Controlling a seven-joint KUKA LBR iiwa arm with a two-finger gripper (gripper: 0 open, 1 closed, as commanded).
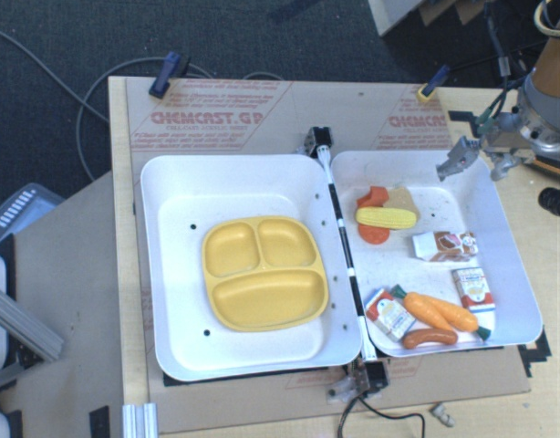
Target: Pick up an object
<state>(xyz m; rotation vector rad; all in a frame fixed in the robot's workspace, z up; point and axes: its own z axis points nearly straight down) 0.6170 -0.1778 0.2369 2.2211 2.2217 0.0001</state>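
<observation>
The right bin [508, 245] holds several toy foods. A yellow corn cob [387, 217] lies across a red piece [375, 235] near the bin's left side. A small white and brown carton [444, 245] sits in the middle, and a second carton [473, 290] lies nearer the front. An orange carrot [440, 310], a brown sausage [429, 338] and a red and white packet [389, 314] lie at the front. My gripper [473, 164] hangs above the bin's far right corner, open, with nothing between its fingers.
The left bin [171, 208] holds a yellow divided tray [262, 272]. A black hinge strip [339, 245] runs between the bins. Clamps [166, 73] sit on the board's far edge. Cables and the arm's body crowd the upper right.
</observation>
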